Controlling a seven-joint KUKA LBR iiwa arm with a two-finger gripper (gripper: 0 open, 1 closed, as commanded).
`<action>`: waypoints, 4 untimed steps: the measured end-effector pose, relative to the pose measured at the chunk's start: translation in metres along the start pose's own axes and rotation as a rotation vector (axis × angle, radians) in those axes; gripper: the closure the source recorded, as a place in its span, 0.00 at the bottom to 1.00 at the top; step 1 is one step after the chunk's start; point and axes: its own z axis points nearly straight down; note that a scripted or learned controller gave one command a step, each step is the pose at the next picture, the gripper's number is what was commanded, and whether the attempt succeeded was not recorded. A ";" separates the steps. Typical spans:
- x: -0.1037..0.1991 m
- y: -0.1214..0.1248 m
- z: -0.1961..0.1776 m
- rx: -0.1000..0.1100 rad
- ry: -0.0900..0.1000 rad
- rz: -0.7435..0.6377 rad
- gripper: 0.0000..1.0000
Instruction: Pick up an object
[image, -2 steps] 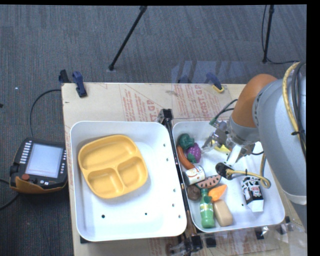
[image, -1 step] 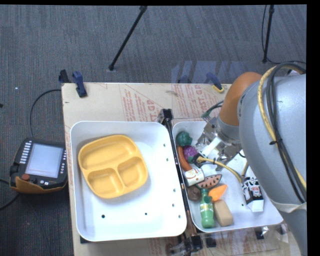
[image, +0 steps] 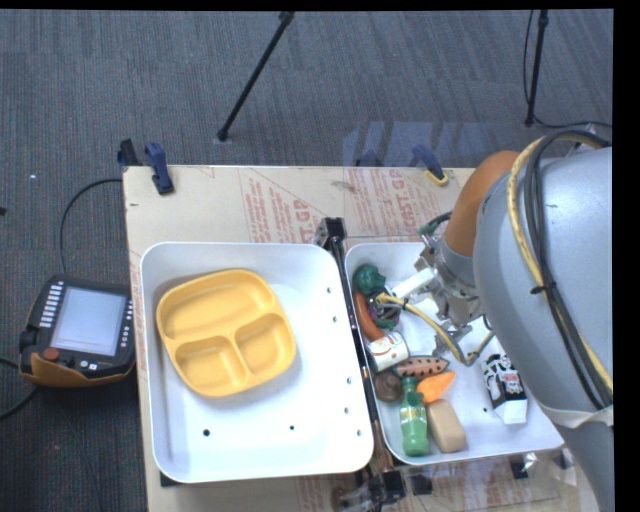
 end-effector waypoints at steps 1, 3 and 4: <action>0.012 -0.002 -0.001 -0.002 0.003 0.153 0.00; 0.020 -0.006 0.000 0.001 0.000 0.115 0.00; 0.005 -0.008 -0.001 -0.001 0.002 0.147 0.00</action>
